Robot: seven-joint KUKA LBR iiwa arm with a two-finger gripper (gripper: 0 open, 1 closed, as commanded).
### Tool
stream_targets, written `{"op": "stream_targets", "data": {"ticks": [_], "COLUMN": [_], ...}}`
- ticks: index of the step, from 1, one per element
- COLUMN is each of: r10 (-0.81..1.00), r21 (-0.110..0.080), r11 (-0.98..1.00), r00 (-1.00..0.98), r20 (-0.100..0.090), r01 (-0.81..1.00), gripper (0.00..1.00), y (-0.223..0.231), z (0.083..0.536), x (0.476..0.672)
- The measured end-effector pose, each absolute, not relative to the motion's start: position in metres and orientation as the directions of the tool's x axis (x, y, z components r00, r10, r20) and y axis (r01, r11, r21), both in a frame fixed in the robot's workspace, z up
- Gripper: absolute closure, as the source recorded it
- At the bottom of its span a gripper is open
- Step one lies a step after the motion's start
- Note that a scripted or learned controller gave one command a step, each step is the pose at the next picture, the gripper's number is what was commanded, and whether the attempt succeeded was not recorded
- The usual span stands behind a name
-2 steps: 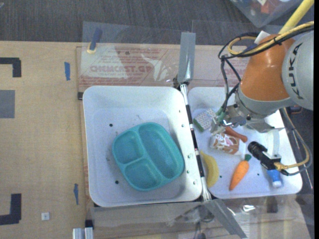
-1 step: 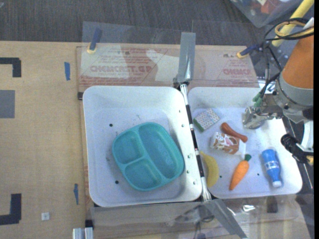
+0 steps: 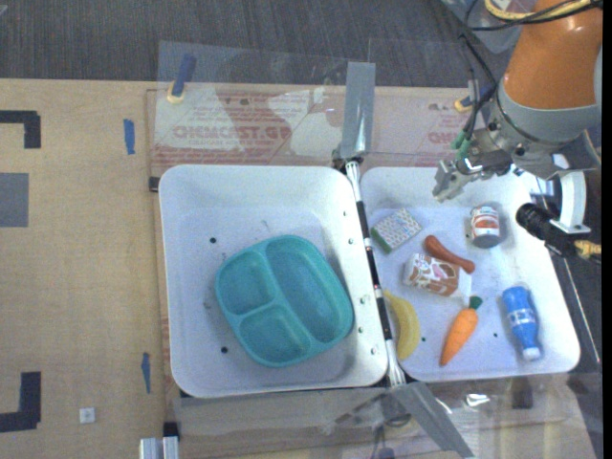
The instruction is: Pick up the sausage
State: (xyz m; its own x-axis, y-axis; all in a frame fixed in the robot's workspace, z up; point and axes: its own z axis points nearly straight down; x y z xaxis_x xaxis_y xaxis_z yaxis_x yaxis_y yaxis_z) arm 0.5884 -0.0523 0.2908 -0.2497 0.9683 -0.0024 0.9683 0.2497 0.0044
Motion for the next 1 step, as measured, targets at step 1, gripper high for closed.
{"op": "stream_targets", "data": {"ticks": [1], "r10": [0.935], "r21": [0.000], "r11": [0.353], "r00": [-0.353], "r20": [0.000], "r01": [0.935], "gripper": [1.00], "y": [-0.0537], "z": [0.1843], "x": [0.5053]}}
